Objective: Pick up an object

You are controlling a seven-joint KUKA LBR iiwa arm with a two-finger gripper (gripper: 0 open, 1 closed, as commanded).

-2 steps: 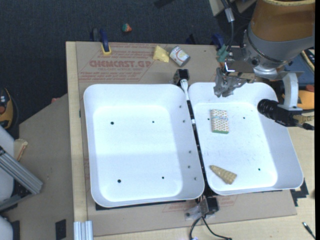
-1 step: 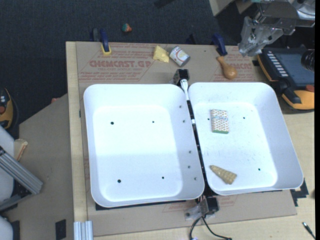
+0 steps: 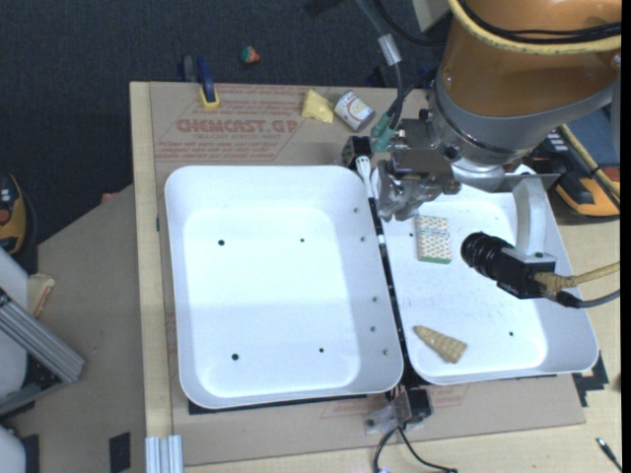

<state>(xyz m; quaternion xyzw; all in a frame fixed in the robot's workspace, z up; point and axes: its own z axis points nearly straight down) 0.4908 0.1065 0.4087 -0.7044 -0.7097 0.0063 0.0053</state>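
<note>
the big grey and orange arm (image 3: 532, 57) leans in from the right and covers the far corner of the right bin (image 3: 493, 328). under everything is a brown board (image 3: 237, 126) with red print, and around it a dark carpet (image 3: 69, 57). the left bin (image 3: 177, 197) and the right bin stand side by side, touching along their inner rims. both are smooth white plastic with low sloped walls, so i think a light thing can slide away when it is pushed.

the gripper (image 3: 396, 203) hangs over the right bin, close to its inner rim at the far end. from where i stand i cannot tell if its jaws are wide or narrow, and i see nothing between them.

the nearest thing to pick is a pale block (image 3: 432, 237) with a dotted face, lying flat on the right bin floor just beside the gripper. it looks like a sponge: light, soft, not slippery, not fragile. i would take it across the two long sides, which are the narrow way.

nearer to me in the same bin lies a tan cone (image 3: 440, 343) on its side. it seems light and stiff, maybe brittle, and it may roll. the thick end is the better place.

a yellow scrap (image 3: 317, 106) and a small box (image 3: 353, 109) lie on the board behind the bins.
</note>
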